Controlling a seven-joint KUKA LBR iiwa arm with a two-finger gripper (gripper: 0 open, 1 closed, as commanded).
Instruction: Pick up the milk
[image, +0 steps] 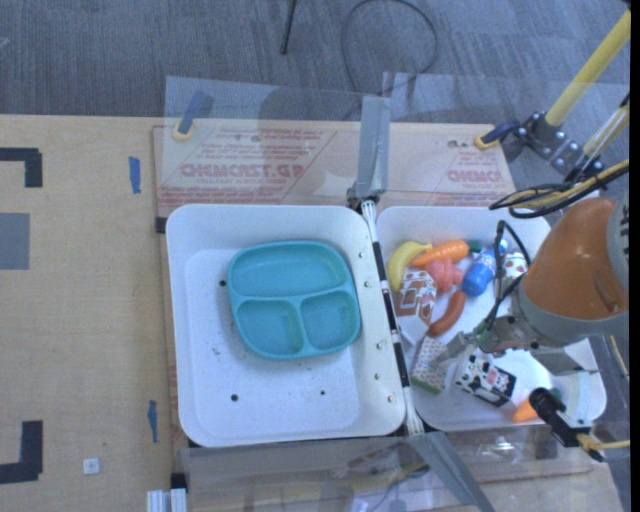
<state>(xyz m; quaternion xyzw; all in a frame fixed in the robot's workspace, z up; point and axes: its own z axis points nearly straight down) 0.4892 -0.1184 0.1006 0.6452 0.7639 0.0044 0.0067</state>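
A wooden tabletop (80, 330) carries two shallow white bins side by side. The left bin (200, 400) holds a turquoise divided plate (295, 298) with three compartments, lying flat near its middle. The right bin (590, 395) is crowded with small toy foods. The grey arm with an orange band (572, 272) reaches in from the right and hangs over this bin's near half. Its gripper (482, 345) sits low above the clutter; whether the fingers are spread or pressed together cannot be told. Just below the gripper lies the milk (485, 380), a small white carton with black cow patches, on its side near the bin's front edge. Left of it is a green-speckled box (430, 365). Farther back lie a banana (402, 260), a carrot (442, 252), a red sausage (447, 312) and a blue bottle (480, 272).
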